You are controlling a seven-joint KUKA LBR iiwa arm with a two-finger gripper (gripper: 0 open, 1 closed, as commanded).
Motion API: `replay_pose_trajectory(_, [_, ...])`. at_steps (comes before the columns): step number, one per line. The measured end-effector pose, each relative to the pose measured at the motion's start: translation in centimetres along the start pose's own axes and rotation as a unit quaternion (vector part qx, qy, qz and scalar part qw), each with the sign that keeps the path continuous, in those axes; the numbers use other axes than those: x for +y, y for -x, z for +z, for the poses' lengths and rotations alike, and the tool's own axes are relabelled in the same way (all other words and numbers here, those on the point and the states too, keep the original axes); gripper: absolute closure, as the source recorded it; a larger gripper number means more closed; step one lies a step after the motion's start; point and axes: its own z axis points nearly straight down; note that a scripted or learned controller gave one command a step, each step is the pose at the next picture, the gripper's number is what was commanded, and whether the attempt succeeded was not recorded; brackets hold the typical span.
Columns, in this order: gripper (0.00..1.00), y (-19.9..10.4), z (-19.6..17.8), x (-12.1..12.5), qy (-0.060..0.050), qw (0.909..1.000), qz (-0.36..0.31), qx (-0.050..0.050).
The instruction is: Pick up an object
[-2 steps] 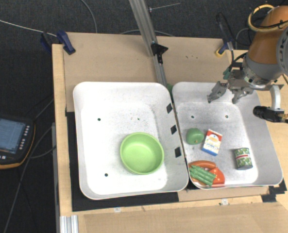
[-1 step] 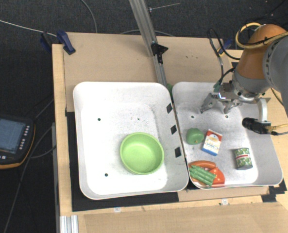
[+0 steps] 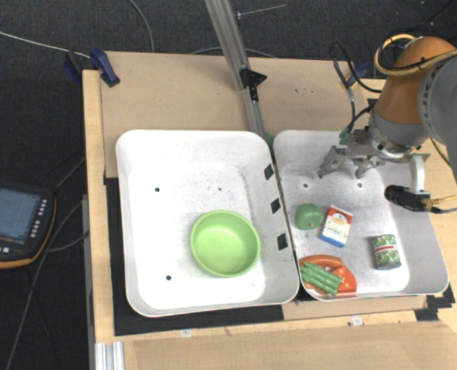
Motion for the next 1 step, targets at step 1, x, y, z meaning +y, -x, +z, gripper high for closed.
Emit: replay_pose_trajectory(1, [1.0, -0.01, -1.07, 0.04, 0.001, 1.0, 0.0, 0.0])
